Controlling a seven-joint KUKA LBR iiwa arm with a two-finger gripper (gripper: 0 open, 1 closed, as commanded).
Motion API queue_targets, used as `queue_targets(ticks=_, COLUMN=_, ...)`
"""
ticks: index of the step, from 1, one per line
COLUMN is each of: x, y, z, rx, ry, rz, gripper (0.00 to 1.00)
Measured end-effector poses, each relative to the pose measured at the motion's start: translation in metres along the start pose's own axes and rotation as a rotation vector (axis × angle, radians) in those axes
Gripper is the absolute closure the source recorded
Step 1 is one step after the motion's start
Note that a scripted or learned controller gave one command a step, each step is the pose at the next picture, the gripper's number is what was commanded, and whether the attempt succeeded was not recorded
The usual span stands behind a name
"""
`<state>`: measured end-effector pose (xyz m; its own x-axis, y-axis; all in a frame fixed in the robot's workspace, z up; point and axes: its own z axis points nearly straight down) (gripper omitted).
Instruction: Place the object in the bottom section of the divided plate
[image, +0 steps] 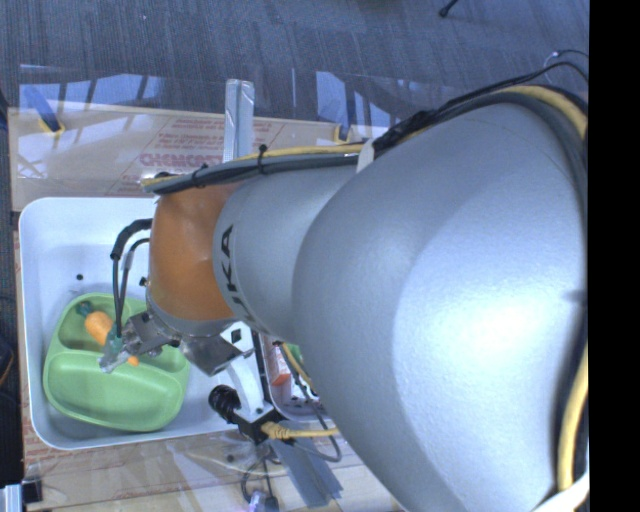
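green divided plate (120, 395) lies in the left white bin (45, 250). the arm (400, 300), with its orange band (185, 260), reaches in from the right and covers much of the bench. the gripper (122, 350) hangs low over the plate's middle; finger state cannot be told from this angle. an orange object (97, 325), carrot-like, sits in the plate's upper left section, just beside the gripper. judgement: placement not done, since the bottom section appears bare and the object remains to be moved there.
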<state>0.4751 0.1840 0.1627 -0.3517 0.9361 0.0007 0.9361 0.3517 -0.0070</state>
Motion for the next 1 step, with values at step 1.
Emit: queue_targets(ticks=1, x=0.0005, y=0.0002, z=-0.0091, rx=0.003, ry=0.000, rz=-0.003, gripper=1.00)
